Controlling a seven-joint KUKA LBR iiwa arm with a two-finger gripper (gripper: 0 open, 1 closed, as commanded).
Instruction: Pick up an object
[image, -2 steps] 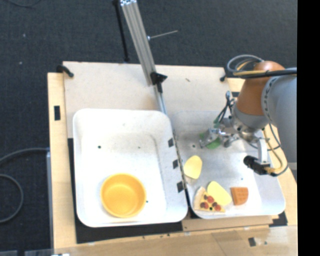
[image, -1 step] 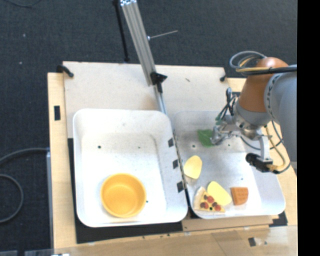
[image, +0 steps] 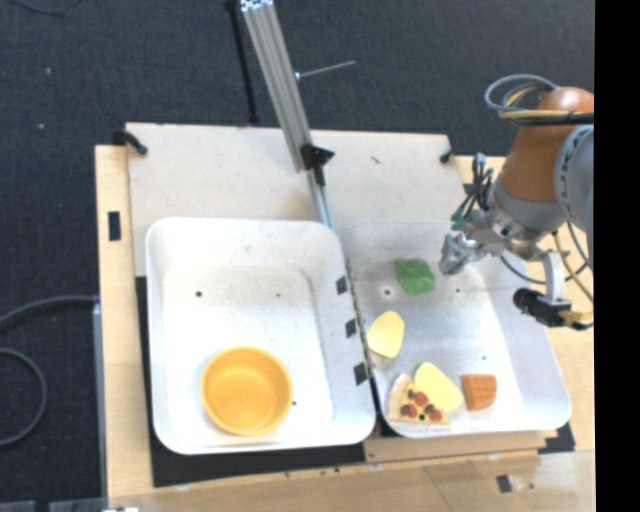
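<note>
Nearby, tool (image: 455, 252) hovers beside crumpled green piece (image: 414, 275) (soft-looking).

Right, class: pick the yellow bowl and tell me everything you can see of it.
The bowl is round, yellow-orange all over, with a smooth matte look like plastic. It stands upright, mouth up, and nothing shows inside it. It sits in the left bin, near that bin's front edge and a little left of its middle, resting on the bin's floor. Nothing else touches it. The pincer is far off, over the right bin.
</note>
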